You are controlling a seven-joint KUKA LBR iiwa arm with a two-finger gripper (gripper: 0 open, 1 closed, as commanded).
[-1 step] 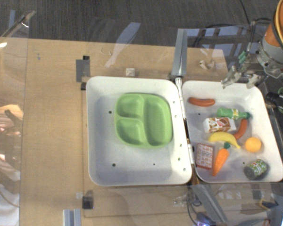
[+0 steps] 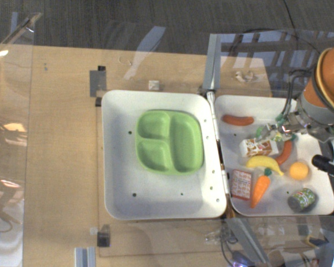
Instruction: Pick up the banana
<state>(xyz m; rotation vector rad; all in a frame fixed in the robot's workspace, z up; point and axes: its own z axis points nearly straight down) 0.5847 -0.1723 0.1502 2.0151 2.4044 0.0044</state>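
The banana (image 2: 264, 163) lies in the right bin (image 2: 323, 209), near the middle of its floor, and everything else is best placed from it. It is a short yellow toy-like piece, curved, with one end pointing toward the green divided plate (image 2: 170, 141) in the left bin (image 2: 117, 166). Just above the banana sits a small printed carton (image 2: 258, 147), nearly touching its upper edge; just below, a carrot (image 2: 260, 188) stands close against the banana's lower end, its green top almost meeting the yellow. Beside the carrot, on the side toward the plate, lies a small red packet (image 2: 241, 183). On the far side of the banana from the plate lies an orange (image 2: 299, 171), and between them a slim red chilli-shaped piece (image 2: 285, 151) runs at a slant. A sausage (image 2: 237, 119) lies well above the banana near the bin's top wall, and a small tin (image 2: 301, 199) lies below the orange. The gripper (image 2: 282, 124) hangs above and to the far side of the banana, over the chilli's upper end; whether its jaws are apart or together cannot be told, and nothing is seen in them. The banana is probably light, stiff and smooth plastic, so likely to slip from a shallow pinch. The best hold is across the thick middle, squarely against the curve, with fingers set clear of carton and carrot.
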